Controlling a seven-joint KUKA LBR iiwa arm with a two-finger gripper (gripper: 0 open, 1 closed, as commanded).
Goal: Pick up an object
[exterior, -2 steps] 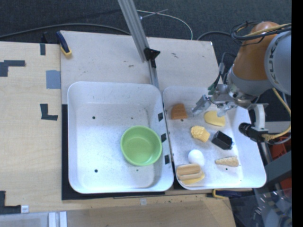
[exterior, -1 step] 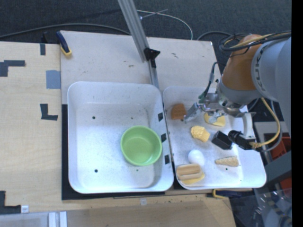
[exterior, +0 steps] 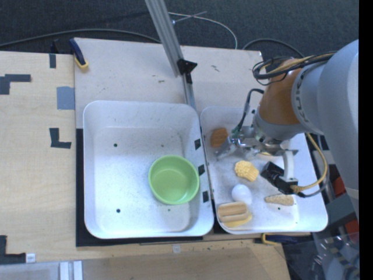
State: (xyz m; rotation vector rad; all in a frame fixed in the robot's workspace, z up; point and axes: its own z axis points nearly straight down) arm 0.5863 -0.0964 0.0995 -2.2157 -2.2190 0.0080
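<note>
— What's on my screen: a wooden table (exterior: 35, 174) with two white bins. The left bin (exterior: 99, 121) holds a green bowl (exterior: 173, 179).

— And the right bin (exterior: 309, 214)?

— A brown piece (exterior: 219, 137), corn (exterior: 246, 170), a white egg (exterior: 241, 193), a hot dog bun (exterior: 234, 213). The hand (exterior: 233, 144) hovers low beside the brown piece; I cannot tell how far it's open.

1 camera up high over the bench (exterior: 134, 74), looking down at a slant, both white bins (exterior: 99, 156) in sight, arm (exterior: 303, 98) coming from the right
</note>
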